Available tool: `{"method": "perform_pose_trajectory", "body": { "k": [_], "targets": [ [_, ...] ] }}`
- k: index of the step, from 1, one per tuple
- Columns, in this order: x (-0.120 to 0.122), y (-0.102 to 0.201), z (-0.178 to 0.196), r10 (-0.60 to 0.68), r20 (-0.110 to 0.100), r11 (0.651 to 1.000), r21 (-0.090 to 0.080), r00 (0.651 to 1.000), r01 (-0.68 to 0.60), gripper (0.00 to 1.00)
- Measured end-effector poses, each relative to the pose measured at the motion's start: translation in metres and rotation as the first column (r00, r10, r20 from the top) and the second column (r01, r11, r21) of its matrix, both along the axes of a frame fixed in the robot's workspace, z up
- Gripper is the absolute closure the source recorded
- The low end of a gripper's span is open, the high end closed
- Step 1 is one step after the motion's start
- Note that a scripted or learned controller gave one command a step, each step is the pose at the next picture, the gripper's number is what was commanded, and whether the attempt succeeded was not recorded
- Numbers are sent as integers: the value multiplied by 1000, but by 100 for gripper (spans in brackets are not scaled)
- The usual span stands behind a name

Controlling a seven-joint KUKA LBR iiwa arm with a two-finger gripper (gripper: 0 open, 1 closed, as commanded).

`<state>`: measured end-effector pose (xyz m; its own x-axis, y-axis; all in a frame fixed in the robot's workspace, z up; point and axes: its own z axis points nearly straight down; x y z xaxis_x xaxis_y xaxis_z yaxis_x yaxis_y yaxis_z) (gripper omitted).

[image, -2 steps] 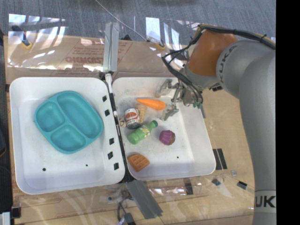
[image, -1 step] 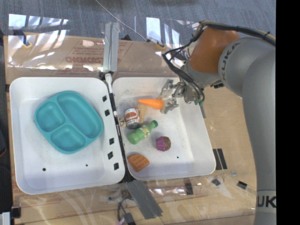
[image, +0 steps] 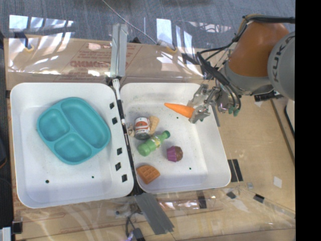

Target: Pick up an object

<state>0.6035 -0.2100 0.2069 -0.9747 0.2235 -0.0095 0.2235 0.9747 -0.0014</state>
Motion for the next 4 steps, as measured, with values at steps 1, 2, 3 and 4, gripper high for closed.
{"method": "perform_pose_trajectory", "body": {
  "k": [1,2,3,4],
  "targets": [
    [-39,0,-16,253,-10,968,4,968,-253,100],
    [-76,7,0,448,-9,894,4,894,-448,100],
    [-107,19,33,108,-9,994,3,994,-108,100],
    [-126,7,-16,339,-10,941,4,941,-339,100]
  ]
}}
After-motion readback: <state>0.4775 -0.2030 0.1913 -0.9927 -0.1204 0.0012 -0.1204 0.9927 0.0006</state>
